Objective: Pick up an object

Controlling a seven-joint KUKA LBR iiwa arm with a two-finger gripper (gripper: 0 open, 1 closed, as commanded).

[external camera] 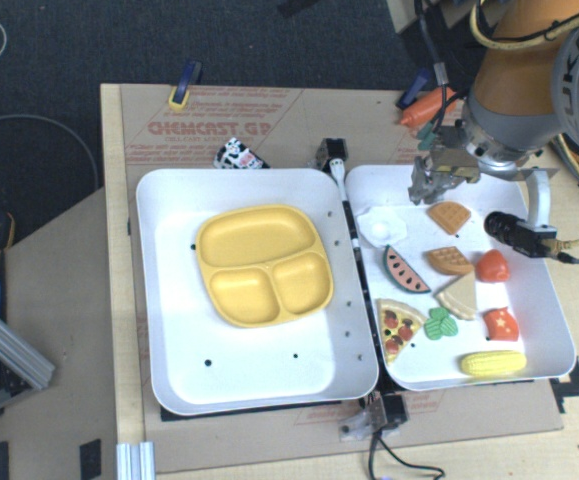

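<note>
My gripper [431,190] hangs over the far part of the right bin [549,313], just left of a tan waffle piece [450,216]. Nothing shows between its fingers. Toy food lies scattered in this bin: a white piece [380,228], a watermelon slice [405,270], a second waffle [449,260], a bread slice [458,295], a tomato [492,266], a red cube [501,323], a pizza slice [398,325], a green broccoli [440,324] and a yellow corn cob [492,364].
The left bin [169,298] holds a yellow divided plate [264,264]. A black camera mount [519,233] sticks out beside the wrist. Clamps sit along the bench's far edge, and cables run off to the right.
</note>
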